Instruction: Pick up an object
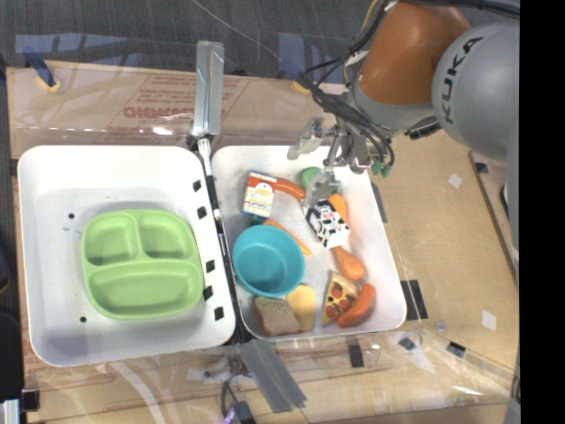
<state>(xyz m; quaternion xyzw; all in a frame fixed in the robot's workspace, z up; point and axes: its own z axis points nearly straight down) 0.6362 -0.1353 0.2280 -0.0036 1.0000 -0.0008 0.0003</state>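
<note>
Cow-patterned black-and-white carton [328, 223] lies tilted beneath the hand [322, 186]; whether the hand grips it, I cannot tell.

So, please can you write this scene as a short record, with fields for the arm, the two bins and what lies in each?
arm: grey, orange band, reaching in from the right
gripper: low over the right bin's far part, above the cow-patterned carton
left bin: green divided plate
right bin: blue bowl, small orange box, bread slice, pizza slice, carrots, other toy foods
held: nothing seen between the fingers
</note>
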